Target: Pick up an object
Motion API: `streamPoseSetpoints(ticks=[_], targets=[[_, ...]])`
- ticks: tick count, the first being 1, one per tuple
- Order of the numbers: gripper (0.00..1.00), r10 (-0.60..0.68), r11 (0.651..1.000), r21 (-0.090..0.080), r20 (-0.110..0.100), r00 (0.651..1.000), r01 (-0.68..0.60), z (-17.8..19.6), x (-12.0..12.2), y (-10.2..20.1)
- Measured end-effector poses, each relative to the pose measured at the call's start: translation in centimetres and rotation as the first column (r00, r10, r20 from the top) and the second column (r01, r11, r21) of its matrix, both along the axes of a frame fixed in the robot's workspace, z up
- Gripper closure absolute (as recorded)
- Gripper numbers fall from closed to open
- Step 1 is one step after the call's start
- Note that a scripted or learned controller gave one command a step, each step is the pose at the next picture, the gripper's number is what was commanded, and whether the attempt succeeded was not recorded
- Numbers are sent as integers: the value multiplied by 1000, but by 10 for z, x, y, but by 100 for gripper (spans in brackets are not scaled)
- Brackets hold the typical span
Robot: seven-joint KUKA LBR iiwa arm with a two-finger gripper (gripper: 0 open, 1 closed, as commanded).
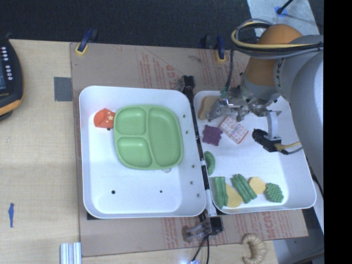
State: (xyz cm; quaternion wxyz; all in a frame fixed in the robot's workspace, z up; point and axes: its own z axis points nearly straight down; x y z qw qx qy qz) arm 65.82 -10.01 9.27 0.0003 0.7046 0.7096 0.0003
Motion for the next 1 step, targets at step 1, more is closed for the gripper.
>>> streamPoseSetpoints(ticks=[1], targets=[[0, -4, 1000, -1, -8, 1000, 4, -1, -35, -3]])
